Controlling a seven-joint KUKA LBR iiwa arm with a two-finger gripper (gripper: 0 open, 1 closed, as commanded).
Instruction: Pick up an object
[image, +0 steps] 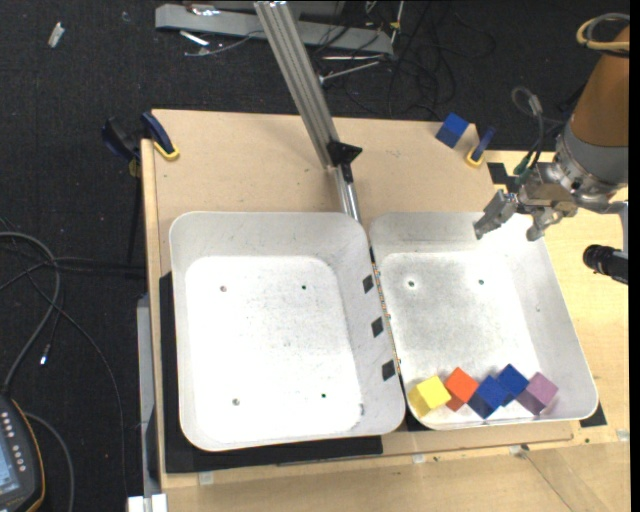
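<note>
- The pincer hangs over the far right corner of the right bin; its two fingers stand spread apart, with nothing between them.
- Well below it, along the bin's near edge, sits a row of blocks: yellow block, orange block, blue block, purple block; neighbours touch.
- Another small blue cube rests on the bench, up and left of the pincer.
- The left bin lies far to its left.
</note>
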